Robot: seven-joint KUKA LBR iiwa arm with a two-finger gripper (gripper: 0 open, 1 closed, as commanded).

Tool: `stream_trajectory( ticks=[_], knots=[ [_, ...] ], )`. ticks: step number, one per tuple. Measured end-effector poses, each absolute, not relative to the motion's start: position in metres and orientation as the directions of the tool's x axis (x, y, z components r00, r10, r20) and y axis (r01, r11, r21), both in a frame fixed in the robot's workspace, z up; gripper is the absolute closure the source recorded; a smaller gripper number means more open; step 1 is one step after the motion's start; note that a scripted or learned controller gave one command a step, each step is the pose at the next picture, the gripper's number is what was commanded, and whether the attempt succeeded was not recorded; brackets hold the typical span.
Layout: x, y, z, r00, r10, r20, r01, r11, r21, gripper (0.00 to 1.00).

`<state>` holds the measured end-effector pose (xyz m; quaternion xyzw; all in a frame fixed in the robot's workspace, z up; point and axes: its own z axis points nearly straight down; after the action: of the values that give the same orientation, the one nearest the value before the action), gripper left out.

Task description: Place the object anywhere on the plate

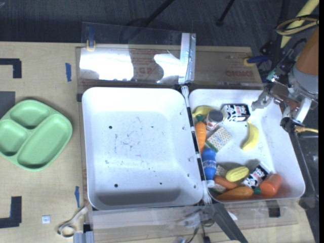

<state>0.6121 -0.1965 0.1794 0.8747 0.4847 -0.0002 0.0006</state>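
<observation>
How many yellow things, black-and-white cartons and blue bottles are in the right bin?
Yellow things: 3
Black-and-white cartons: 2
Blue bottles: 1
Total: 6

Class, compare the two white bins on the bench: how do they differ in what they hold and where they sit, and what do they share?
The left bin shows a bare floor with faint scuffs and small dark dots, while the right bin holds a jumble of toy food, including a banana and a carrot. The left bin lies nearer the green divided plate; the right bin lies beside the arm's gripper. Both are shallow, white, round-cornered, and touch along one edge.
</observation>
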Motion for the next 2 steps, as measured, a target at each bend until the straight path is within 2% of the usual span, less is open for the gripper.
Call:
stream_trajectory(
  ticks=[1, 2],
  knots=[
    [0.561, -0.168, 0.086, 0.249, 0.968, 0.001, 0.968, -0.249, 0.002, 0.0],
    [0.592, -0.216, 0.114, -0.536, 0.844, -0.005, 0.844, 0.536, 0.005, 0.0]
  ],
)
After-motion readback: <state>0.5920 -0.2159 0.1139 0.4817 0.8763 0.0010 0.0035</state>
